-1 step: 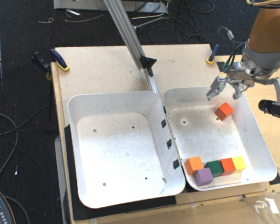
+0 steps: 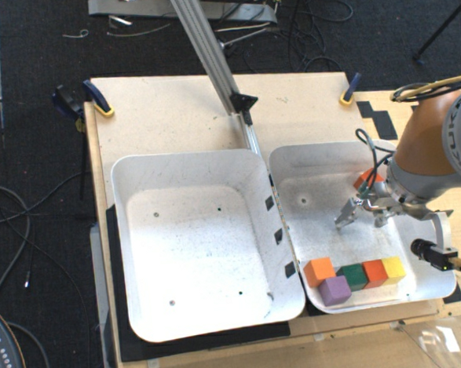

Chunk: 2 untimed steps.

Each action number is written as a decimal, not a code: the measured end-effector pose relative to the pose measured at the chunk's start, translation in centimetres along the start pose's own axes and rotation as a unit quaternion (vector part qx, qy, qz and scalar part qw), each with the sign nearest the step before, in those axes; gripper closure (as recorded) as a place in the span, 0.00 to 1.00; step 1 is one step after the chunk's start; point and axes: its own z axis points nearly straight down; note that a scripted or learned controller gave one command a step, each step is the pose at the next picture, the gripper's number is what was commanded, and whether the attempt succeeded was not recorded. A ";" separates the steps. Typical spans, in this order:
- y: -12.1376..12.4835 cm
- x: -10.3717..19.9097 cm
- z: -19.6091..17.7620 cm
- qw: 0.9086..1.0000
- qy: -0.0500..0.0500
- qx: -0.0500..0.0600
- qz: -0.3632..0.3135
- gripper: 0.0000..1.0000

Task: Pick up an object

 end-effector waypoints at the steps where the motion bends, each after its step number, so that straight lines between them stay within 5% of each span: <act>1: 3.5 -2.5 -3.7 1.000 -0.002 -0.008 -0.003 0.00; 2: 9.0 -3.7 -1.1 1.000 -0.002 -0.007 -0.004 0.00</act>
